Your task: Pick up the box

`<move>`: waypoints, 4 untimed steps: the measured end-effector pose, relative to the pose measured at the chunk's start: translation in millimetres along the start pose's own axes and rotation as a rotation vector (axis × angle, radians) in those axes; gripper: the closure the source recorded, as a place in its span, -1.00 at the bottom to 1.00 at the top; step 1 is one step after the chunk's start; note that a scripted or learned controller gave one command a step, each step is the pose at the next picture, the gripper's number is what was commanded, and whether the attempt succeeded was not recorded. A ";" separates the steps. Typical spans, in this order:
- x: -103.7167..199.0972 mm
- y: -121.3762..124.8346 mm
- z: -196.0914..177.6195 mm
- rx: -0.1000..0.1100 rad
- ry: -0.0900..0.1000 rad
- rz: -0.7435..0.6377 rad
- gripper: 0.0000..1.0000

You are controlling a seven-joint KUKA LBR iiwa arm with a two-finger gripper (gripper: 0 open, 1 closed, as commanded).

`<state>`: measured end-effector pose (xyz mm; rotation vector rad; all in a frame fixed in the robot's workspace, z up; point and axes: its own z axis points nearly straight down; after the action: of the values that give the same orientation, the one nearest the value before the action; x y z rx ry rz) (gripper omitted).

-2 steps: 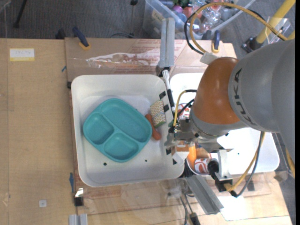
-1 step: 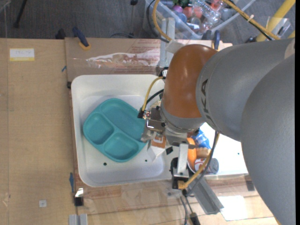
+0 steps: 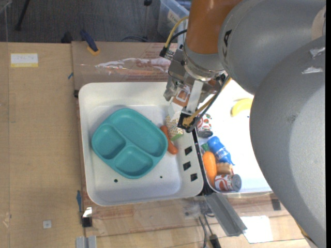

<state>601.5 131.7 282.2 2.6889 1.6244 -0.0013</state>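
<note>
**Gripper low over the divide between bins, box below it**

The grey arm [image 3: 269,61] comes in from the right, orange band up top. The gripper [image 3: 182,101] hangs over the right-hand side of the left bin [image 3: 103,190], close to the wall shared with the right bin [image 3: 258,182]. Cannot tell if the claw is open or closed; cables and the wrist body clutter that spot.

A small box [image 3: 175,130], pale with greenish print, sits in the left bin against its right wall, just below the gripper. Whether they touch is unclear. A small orange-red piece [image 3: 170,144] lies just beside the box, on the lower side.

A teal divided plate [image 3: 129,143] takes up the middle of the left bin, tilted, with its right edge near the orange-red piece.

The right bin holds a yellow banana [image 3: 241,107] near the arm, a blue bottle [image 3: 219,150], an orange carrot [image 3: 209,164] just beside the bottle, and a can [image 3: 228,182] on its side at the near end.
</note>
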 end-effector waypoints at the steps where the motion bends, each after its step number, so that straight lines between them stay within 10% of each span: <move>1: 50.1 -26.2 17.5 0.001 -0.001 0.000 1.00; 4: 107.3 5.0 30.6 -0.003 0.001 -0.185 1.00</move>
<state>655.7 224.3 251.5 2.5254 1.8646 0.0023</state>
